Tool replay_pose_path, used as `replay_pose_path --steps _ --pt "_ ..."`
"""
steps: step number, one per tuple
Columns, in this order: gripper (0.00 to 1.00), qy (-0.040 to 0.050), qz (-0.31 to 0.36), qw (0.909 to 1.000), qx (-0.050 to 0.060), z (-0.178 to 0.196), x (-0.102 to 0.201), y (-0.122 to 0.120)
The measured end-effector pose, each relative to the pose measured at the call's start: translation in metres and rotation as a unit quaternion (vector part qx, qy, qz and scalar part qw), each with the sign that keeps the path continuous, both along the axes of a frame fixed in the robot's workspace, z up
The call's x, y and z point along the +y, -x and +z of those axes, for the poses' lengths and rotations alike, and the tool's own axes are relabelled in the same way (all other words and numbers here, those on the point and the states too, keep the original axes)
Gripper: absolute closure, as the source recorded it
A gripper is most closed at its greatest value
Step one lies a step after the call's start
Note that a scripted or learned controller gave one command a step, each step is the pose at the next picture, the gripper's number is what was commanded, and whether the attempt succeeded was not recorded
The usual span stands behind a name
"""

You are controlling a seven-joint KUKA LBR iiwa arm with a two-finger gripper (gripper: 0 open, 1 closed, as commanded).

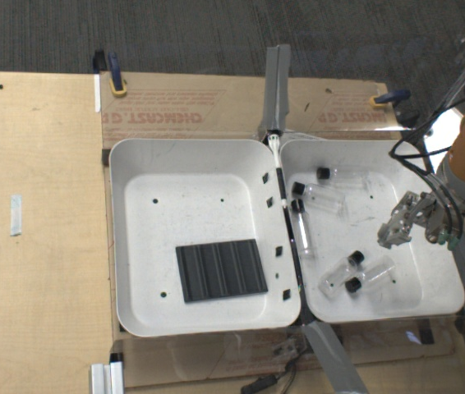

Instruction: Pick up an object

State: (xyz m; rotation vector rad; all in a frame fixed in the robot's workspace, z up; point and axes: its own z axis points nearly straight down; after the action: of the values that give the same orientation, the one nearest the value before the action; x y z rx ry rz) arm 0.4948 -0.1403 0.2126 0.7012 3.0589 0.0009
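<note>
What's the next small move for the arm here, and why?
Probably shift the tool toward the lower left and descend over the clear vials with black caps. It sits above the right bin floor with nothing visible between its fingers, and those vials look like the nearest objects.

Gripper (398, 230) above right bin (442, 302) (clear vials (356, 274) nearby).

Fixed camera above the bench (35, 220), slanted down, both bins (122, 220) in frame
</note>
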Motion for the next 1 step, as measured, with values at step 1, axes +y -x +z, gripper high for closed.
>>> replay_pose_path --steps 1 --pt "1.00 0.0001 -0.001 1.0000 -0.001 0.0089 -0.0003 -0.0014"
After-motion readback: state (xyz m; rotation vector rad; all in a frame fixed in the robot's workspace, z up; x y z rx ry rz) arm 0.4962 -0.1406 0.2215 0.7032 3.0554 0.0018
